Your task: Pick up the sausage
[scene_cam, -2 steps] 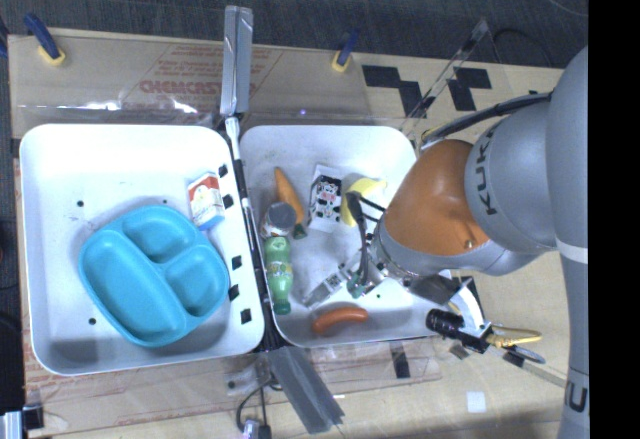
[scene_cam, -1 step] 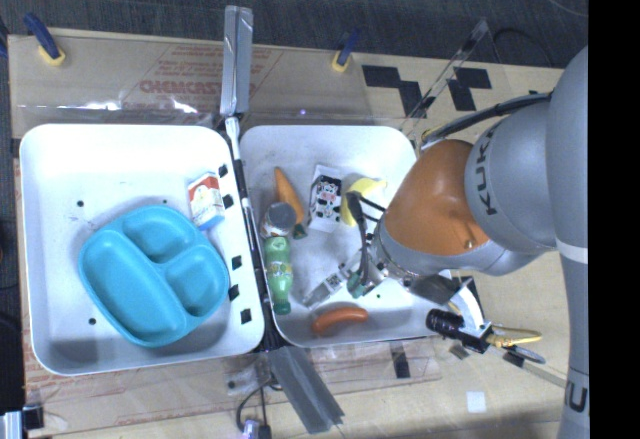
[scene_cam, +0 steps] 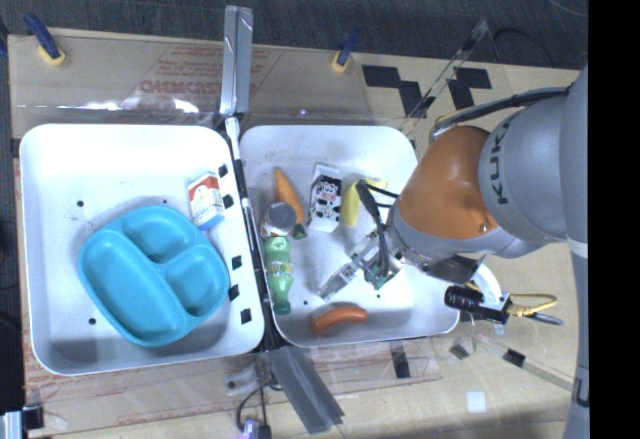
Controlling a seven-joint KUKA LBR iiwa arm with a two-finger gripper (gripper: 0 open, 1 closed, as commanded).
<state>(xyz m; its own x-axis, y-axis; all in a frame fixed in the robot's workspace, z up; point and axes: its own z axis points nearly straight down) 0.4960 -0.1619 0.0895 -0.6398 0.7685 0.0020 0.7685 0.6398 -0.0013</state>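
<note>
The sausage (scene_cam: 339, 317), reddish-orange and short, lies near the front wall of the right bin (scene_cam: 300, 142). My gripper (scene_cam: 358, 276) hovers just above and slightly right of it, a small gap away. It is open and nothing sits between the fingers (scene_cam: 337, 280). The grey arm with its orange band (scene_cam: 450, 192) reaches in from the right over the bin's right side.
The right bin also holds a carrot (scene_cam: 289, 191), a small can (scene_cam: 280, 219), a green bottle (scene_cam: 277, 272), a cow-print carton (scene_cam: 326, 197) and a yellow item (scene_cam: 351, 205). In the left bin lie a blue divided plate (scene_cam: 152, 272) and a red-and-white carton (scene_cam: 205, 199).
</note>
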